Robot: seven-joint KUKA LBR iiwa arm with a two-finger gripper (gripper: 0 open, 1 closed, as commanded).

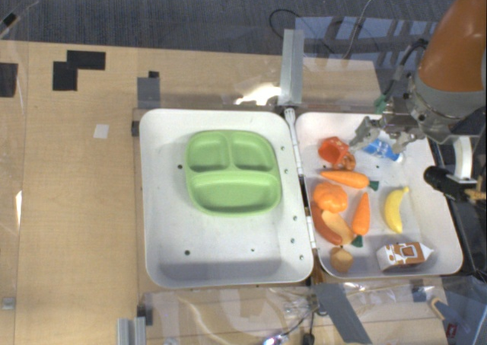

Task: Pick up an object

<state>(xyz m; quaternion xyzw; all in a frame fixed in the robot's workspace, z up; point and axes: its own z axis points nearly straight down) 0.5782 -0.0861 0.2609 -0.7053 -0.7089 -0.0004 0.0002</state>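
Blue packet (383, 149) is what I'd call the target right now, since my gripper (383, 132) is parked right over it at the back of the right bin (445, 256). I honestly can't tell what the business end of the tool is doing; it's a metal blur from up here, and nothing I see says it has hold of anything.

About the packet: it looks small, flat and crinkly, probably very light, and likely slippery. I'd guess pinching it across its short width is the best bet, since a flat thing lying on the bin floor gives little to bite on. It could easily skate away or just fold.

Moving outward, a red pepper (333, 150) sits just to the left of the packet. Below that, a carrot (346, 179) lies crosswise, then an orange (329, 197), with a second carrot (361, 213) standing lengthwise beside it. A banana (394, 210) is off on the right side, well apart from the pile, so it might be an easier grab. A little milk carton (400, 255) lies near the front edge.

The left bin (160, 252) holds a green divided plate (231, 170), well apart from all this.
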